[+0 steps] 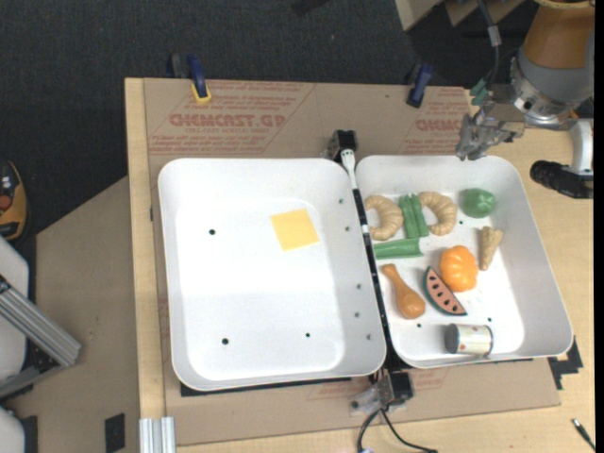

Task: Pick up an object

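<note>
Above right bin (528,253) far edge: pincer (472,147), grip state unclear. Drumstick (403,291) lies diagonal, thick end toward camera.

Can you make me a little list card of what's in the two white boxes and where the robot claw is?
left bin: one flat yellow square slice
right bin: two tan curved croissants, green pepper, green stalks, round orange fruit, watermelon slice, tan drumstick, tan cone, grey can
claw: over the right bin's far rim, holding nothing visible
</note>
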